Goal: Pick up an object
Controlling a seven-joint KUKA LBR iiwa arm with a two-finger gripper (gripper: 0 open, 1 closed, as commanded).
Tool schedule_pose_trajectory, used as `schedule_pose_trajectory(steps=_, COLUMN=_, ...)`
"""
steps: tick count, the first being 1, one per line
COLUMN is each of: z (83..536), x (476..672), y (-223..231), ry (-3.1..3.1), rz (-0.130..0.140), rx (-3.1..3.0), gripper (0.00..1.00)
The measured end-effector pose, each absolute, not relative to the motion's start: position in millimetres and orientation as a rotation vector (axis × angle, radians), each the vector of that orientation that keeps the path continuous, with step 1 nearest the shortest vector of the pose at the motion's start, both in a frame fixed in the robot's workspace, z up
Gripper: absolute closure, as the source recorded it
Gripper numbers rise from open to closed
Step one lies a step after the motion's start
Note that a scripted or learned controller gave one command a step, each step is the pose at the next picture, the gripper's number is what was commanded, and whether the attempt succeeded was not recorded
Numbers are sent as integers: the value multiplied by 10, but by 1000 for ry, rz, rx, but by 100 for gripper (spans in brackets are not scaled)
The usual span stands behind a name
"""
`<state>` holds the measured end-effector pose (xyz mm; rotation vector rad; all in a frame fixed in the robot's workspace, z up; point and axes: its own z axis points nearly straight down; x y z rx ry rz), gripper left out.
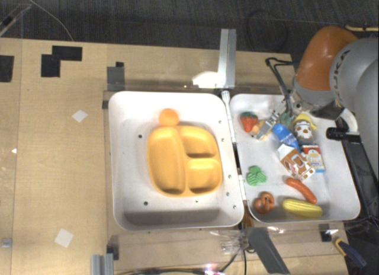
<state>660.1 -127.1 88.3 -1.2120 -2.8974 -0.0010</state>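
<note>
Right bin [349, 200], nearest edge: yellow corn cob [302, 208] beside a brown round toy [264, 202]. Behind them: red sausage [301, 189], green toy [256, 176], printed carton [297, 163]. Farther back: blue item [285, 134], strawberry [249, 120]. Gripper [273, 121] low at the far end, between them; finger state cannot be determined. Left bin [118, 149]: yellow divided tray [180, 160], orange ball [169, 117].

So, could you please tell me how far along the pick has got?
Nothing looks lifted yet. The hand is low in the right bin, at the strawberry and blue carton; whether it grips either is unclear. Grasping and raising remain. The yellow tray sits in the left bin.
</note>
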Motion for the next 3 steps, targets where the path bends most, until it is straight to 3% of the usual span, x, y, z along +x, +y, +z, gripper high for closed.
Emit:
schedule_pose_trajectory(steps=1, z=1018, x=6639, y=-1263, ry=-2916, rz=-4, rx=-1204, gripper=100)
schedule_pose_trajectory(steps=2, z=1897, x=6679, y=-582, ry=-2728, rz=-11, rx=-1581, gripper=100)
schedule_pose_trajectory(steps=3, z=1865, x=6700, y=31, ry=-2440, rz=-7, rx=-1986, gripper=100)
